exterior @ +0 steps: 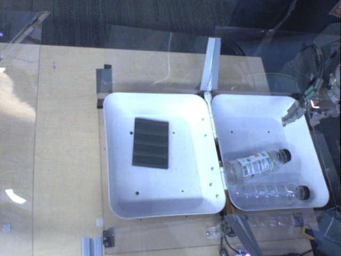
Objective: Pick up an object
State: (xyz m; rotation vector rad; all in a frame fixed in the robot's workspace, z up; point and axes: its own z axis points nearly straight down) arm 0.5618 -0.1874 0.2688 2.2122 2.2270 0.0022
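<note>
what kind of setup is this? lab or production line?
Likely a robotics lab grasping bench, not a production line. Two white bins, left bin and right bin, sit on a wooden bench with test items: a dark ribbed pad and two clear plastic bottles.

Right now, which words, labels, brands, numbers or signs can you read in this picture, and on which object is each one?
None can be read.
Labelled bottle, right bin: the white label carries dark print, too small and blurred to read.
Second clear bottle, same bin: no label visible.
Dark ribbed block, left bin: no markings visible.
</note>
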